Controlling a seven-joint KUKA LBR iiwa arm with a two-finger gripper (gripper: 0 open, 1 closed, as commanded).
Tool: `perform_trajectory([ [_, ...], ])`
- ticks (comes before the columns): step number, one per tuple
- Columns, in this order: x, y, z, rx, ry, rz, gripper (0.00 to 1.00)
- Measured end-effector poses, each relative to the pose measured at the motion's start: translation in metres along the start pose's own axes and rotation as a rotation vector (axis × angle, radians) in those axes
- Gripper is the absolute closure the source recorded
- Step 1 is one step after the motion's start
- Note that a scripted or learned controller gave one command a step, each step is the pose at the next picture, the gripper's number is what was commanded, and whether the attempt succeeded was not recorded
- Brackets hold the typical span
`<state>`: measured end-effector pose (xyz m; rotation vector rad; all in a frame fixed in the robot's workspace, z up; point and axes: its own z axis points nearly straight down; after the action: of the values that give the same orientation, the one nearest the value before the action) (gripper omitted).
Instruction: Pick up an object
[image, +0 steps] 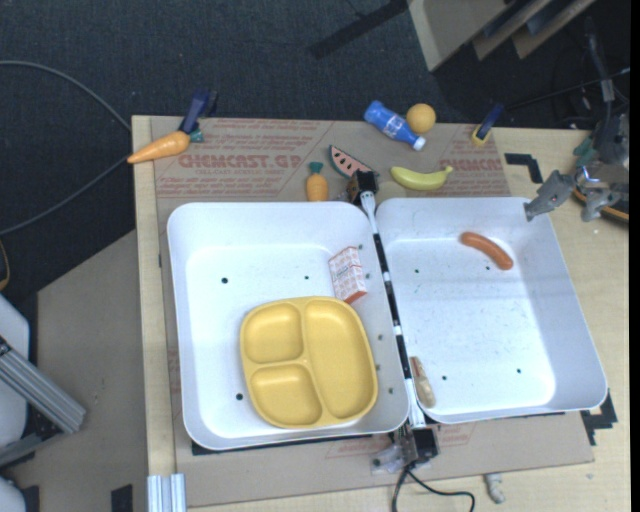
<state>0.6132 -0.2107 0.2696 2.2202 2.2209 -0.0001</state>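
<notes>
Bench (150, 300): lying under both bins, tan, with a printed cardboard sheet across its far part.
Left bin (200, 260): sitting touching the right bin along the middle seam, holding the yellow tray and the small carton.
Right bin (540, 330): sitting beside the left one, holding the sausage and a brownish piece.
Yellow tray (307, 360): resting flat in the near half of the left bin — three compartments, all facing up.
Arm (610, 120): reaching in at the upper right edge, well above the far right corner of the right bin.
Gripper (565, 192): hovering just past the far right corner of the right bin, apart from the sausage; too small and blurred to tell how far the fingers are standing apart, and showing nothing between them.
Sausage (487, 250): lying on a slant in the far part of the right bin, untouched.
Banana (421, 177): lying on the cardboard just beyond the right bin.
Blue bottle (392, 124): lying on its side near the orange ball (421, 117).
Carrot (159, 148): lying at the far left corner of the cardboard.
Small carton (348, 273): leaning near the seam in the left bin, just beyond the tray.
Brownish piece (423, 383): lying against the seam — near corner of the right bin.
Watermelon slice (343, 159): lying beyond the left bin.
</notes>
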Motion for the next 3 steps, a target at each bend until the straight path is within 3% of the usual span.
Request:
perform_trajectory([
  [1, 0.033, 0.040, 0.059, 0.003, 0.002, -0.002, 0.00],
  [2, 0.010, 0.053, 0.185, 0.002, 0.000, 0.000, 0.00],
  [3, 0.010, 0.054, 0.174, -0.003, -0.002, -0.001, 1.00],
])
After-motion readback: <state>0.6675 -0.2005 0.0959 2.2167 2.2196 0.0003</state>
